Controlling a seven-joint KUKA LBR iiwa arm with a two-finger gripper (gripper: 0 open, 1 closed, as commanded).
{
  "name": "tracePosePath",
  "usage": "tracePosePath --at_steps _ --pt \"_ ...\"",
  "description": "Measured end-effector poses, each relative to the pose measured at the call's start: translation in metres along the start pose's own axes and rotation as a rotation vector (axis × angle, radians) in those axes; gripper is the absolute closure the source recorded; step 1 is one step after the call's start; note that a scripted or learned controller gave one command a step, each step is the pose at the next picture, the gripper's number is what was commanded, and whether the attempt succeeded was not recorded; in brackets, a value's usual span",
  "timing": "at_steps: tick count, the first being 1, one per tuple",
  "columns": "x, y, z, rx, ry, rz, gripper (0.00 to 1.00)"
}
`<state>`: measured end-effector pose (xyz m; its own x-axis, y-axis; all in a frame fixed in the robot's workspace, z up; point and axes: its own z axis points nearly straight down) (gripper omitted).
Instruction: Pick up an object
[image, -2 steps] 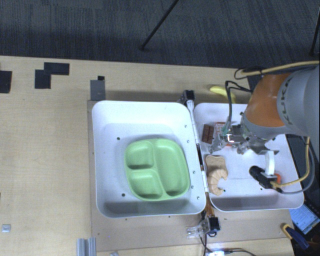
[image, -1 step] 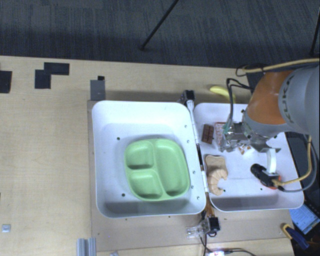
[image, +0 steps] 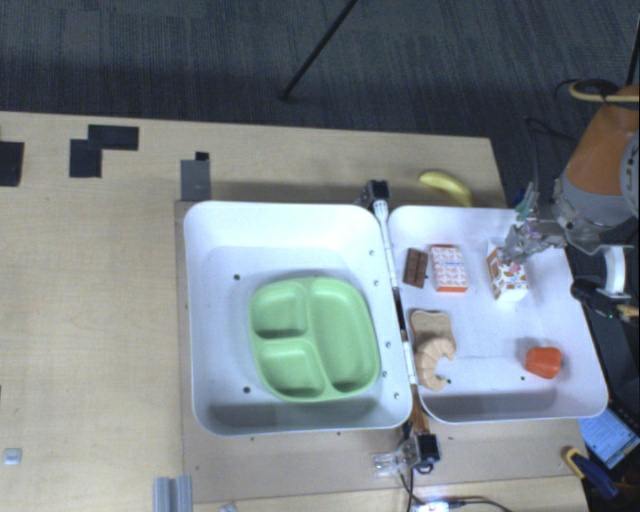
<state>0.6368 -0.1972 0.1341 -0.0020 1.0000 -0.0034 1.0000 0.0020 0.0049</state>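
Small carton (image: 508, 276): white with coloured print, it stands in the right bin (image: 560, 405), in the far right part, directly under the tool.
Tool (image: 522, 243): it hangs just above the top of the small carton; if the fingers are apart or together I cannot tell from here.
Arm (image: 600, 170): grey with an orange band, it comes in over the far right corner of the right bin.
Other things in the right bin: an orange-and-white box (image: 448, 268) with a brown bar (image: 415, 266) beside it near the left wall, a croissant (image: 434, 358) near the front left, a red-orange block (image: 544, 362) at the front right.
Open room: bare white floor lies between the small carton and the red-orange block.
Left bin (image: 215, 300): a green divided plate (image: 313, 337) lies in its middle, free floor all around it.
Desk (image: 90, 320): a banana (image: 445, 186) lies just behind the far edge of the right bin.
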Motion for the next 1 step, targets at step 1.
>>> tracePosePath --at_steps 1 --pt "0.0018 0.0003 0.0006 0.001 0.003 -0.002 0.0"
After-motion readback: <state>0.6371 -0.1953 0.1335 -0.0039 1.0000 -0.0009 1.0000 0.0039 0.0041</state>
